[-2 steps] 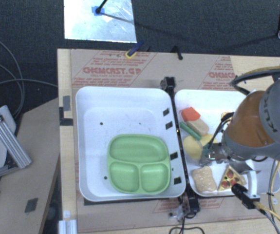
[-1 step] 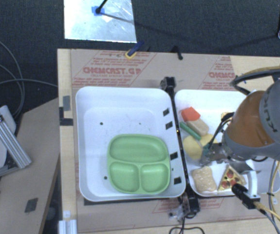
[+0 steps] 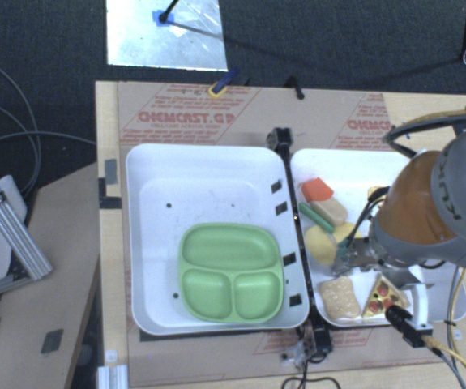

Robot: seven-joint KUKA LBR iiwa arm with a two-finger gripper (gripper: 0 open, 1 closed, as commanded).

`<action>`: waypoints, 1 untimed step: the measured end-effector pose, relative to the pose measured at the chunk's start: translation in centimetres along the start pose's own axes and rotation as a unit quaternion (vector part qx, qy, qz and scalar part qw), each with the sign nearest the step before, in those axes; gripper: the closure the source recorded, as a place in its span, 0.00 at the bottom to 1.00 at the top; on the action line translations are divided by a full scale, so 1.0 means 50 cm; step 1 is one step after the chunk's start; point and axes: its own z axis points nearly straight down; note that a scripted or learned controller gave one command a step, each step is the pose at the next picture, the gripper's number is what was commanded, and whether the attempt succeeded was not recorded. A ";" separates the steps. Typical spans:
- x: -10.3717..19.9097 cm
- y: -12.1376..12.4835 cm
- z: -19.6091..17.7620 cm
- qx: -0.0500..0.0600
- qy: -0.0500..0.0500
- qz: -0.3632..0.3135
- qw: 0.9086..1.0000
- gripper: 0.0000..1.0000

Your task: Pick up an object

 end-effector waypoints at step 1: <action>0.002 0.000 0.000 0.000 0.000 0.000 1.000 1.00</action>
